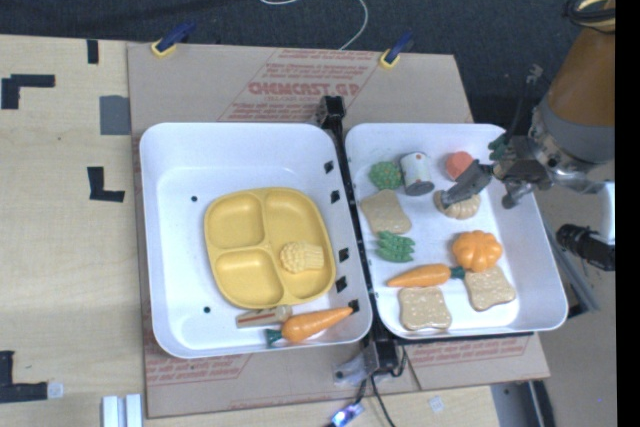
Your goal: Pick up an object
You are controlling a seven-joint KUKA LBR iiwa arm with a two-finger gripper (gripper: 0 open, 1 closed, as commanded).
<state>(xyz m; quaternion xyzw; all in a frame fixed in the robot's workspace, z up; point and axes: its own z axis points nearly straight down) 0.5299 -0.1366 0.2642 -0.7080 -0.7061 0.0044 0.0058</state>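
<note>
Seemingly open-fingered, the gripper (468, 187) hovers over a beige toy (461, 207) in the right bin (540, 315); light, rigid plastic, best pinched across its sides.

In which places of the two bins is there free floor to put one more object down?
Left bin: bare floor left of and behind the yellow plate. Right bin: crowded; one small bare patch between the bread slice and the orange pumpkin.

left bin (170, 215): divided plate (268, 245), corn (303, 258) on it; carrot (312, 322) in front
right bin (530, 265): pumpkin (476, 250), bread slices (425, 309) front, can (416, 172) behind
</note>
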